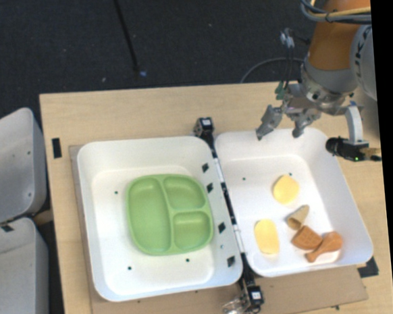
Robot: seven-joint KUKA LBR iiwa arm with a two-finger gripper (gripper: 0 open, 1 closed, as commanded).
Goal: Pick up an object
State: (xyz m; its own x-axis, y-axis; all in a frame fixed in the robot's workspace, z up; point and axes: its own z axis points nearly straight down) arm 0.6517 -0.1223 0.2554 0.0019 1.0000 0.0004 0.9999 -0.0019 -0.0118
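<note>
My gripper [283, 126] hangs open above the far edge of the right bin [251, 157], with nothing between its fingers. Well in front of it in that bin lie a round yellow piece [286, 189], an oval yellow piece [266, 237], a small tan piece [298, 216], a brown piece [305, 238] and an orange piece [325, 246]. The last three are bunched together near the bin's front right corner.
The left bin [99, 174] holds a green divided plate [168, 213]. A black clip [203, 126] sits at the far end of the seam between the bins. White chair parts [8, 168] stand left of the bench.
</note>
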